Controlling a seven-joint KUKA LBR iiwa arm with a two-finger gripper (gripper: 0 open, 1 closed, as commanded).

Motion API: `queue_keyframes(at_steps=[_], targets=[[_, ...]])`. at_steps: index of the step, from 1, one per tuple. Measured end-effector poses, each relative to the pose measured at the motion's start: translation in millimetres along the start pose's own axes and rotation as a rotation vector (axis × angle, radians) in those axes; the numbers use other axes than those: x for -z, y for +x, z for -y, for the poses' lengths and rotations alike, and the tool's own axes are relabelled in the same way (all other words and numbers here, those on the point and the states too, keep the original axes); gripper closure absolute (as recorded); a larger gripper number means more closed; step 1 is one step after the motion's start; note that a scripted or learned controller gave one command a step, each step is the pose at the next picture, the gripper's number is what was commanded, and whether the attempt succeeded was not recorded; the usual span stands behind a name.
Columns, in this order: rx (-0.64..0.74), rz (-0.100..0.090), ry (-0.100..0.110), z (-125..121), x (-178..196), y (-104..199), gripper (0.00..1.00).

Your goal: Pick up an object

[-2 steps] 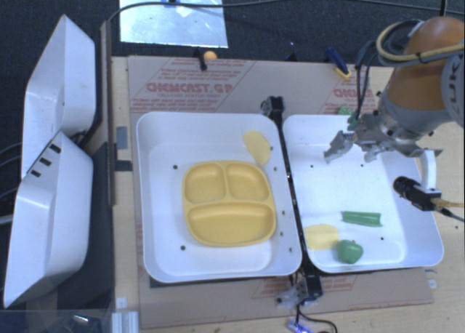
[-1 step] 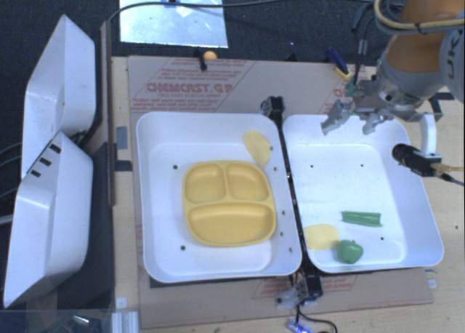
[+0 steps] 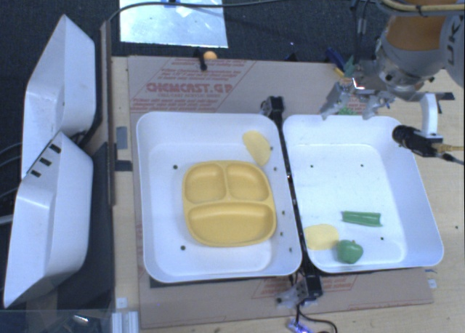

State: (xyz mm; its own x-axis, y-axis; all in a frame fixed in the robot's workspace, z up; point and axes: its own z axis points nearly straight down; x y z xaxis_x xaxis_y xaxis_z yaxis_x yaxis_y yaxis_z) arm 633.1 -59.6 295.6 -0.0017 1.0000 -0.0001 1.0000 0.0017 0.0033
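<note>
My gripper (image 3: 352, 105) hangs over the far edge of the right bin (image 3: 414, 179), its two fingers spread apart with nothing between them. In that bin lie a green bean-like stick (image 3: 361, 217), a round green object (image 3: 349, 251) and a pale yellow flat piece (image 3: 321, 236), all near its front. They are well clear of the gripper. The left bin (image 3: 156, 179) holds a yellow divided plate (image 3: 229, 202) and a pale yellow oval piece (image 3: 256, 147) by its far right corner.
A black clamp (image 3: 273, 106) sits at the far end of the divider between the bins. A black fitting (image 3: 410, 137) pokes over the right bin's right rim. White bin-like shells (image 3: 51, 179) stand at the left. A shiny metal sheet (image 3: 173, 4) lies at the back.
</note>
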Motion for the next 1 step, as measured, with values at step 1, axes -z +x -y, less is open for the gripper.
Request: queue_keyframes(at_steps=[1], targets=[[-0.001, 0.000, 0.002, -25.2, 5.7, -2.7, 0.00]])
